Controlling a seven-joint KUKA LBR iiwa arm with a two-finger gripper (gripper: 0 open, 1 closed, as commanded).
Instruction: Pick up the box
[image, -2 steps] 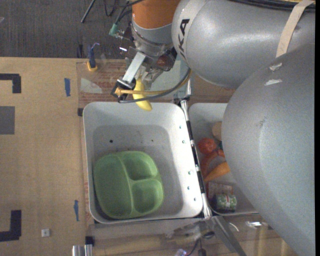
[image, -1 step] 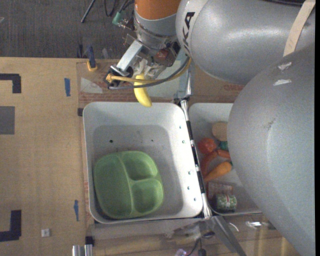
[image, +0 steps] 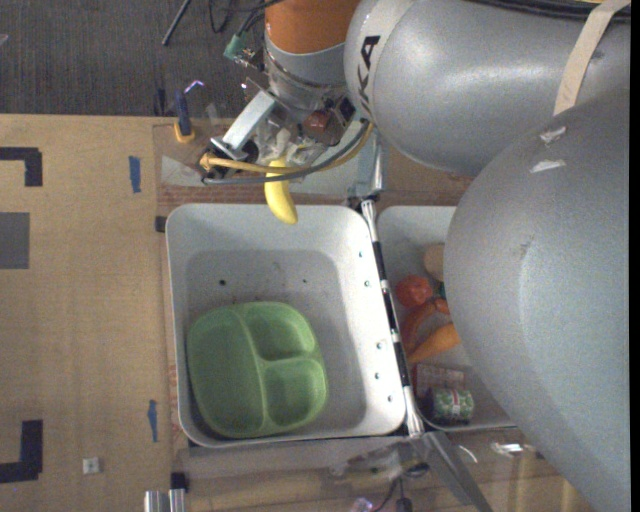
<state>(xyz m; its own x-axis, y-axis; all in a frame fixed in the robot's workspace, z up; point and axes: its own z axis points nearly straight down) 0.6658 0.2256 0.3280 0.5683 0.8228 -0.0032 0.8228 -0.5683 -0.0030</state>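
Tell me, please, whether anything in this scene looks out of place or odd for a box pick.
Yes: a yellow banana hangs below the two-finger gripper over the far rim of the left white bin, not a box. The green divided plastic tray lies flat in that bin.

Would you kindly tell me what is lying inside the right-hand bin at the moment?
In the right bin I see a red tomato-like item, an orange piece and a small packaged box. The arm covers the rest of that bin.
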